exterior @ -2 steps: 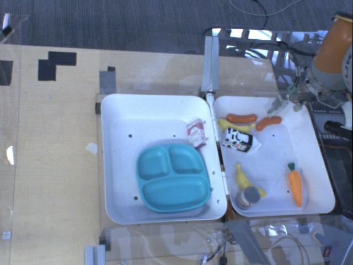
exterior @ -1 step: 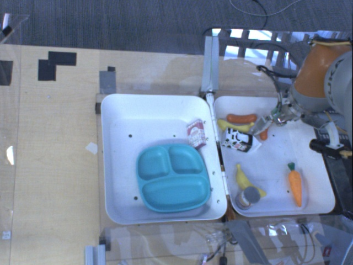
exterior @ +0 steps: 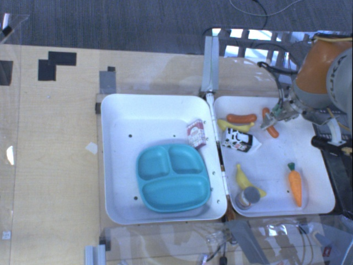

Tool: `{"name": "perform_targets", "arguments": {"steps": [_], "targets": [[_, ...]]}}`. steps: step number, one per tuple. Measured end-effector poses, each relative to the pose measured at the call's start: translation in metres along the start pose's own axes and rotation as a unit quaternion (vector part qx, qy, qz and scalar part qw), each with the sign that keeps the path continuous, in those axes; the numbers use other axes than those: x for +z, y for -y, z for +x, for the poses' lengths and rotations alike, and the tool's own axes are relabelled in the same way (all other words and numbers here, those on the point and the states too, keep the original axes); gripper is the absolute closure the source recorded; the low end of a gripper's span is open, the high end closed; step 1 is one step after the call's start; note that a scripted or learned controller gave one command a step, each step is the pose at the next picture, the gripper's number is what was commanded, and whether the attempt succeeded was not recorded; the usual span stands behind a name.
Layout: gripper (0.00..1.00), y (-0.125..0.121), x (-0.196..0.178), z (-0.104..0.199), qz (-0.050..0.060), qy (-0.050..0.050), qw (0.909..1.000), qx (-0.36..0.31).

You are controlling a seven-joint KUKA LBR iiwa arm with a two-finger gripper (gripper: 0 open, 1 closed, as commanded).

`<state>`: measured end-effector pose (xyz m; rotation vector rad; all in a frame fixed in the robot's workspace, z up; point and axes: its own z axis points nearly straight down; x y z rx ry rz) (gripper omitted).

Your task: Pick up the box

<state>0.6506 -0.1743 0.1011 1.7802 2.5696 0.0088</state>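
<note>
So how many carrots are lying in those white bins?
2, both in the right bin. One carrot lies near its lower right corner; a smaller one sits at the top, right under the gripper, which may hide part of it.

Arm (exterior: pixel 325 70) enters from 3 o'clock, grey link with orange band sitting at upper right. Wrist angles down toward 9 o'clock. End effector (exterior: pixel 276 115) hangs low; finger state not resolvable.

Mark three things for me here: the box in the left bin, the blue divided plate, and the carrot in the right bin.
box (exterior: pixel 196 133): camera view, middle of its printed top face.
blue divided plate (exterior: pixel 173 178): camera view, ridge above its large lower compartment.
carrot (exterior: pixel 295 187): camera view, middle of its orange body.
</note>
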Motion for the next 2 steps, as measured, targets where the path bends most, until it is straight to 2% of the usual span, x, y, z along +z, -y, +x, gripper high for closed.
{"name": "perform_targets", "arguments": {"steps": [1, 2], "targets": [[1.0, -0.02, -0.137, 0.023, 0.001, -0.002, 0.9916, -0.129], [1.0, 0.01, -0.184, -0.03, 0.002, -0.001, 0.9802, -0.198]]}}
